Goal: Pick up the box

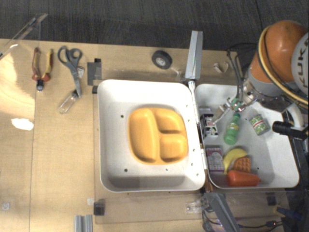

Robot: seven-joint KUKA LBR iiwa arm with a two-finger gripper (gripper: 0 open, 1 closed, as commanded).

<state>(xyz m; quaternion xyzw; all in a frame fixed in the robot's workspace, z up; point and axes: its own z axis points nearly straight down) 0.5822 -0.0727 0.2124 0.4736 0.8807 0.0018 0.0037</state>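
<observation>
A small pink and purple box [214, 157] lies against the left wall of the right bin [282, 151], beside a yellow banana [233, 156]. A darker black and white packet [208, 122] rests further back along the same wall. My gripper [236, 105] hangs over the back of the right bin, just above the cap of a green bottle [232, 132]. It is well behind and to the right of the pink box, apart from it. Nothing can be made out in its grasp.
A yellow divided tray [158, 134] sits in the left bin [111, 129]. The right bin also holds a small green and white can [259, 124], a waffle piece [243, 164] and an orange-red carrot [243, 179]. Scissors [72, 66], pliers [41, 66] and a tape roll [161, 59] lie on the bench.
</observation>
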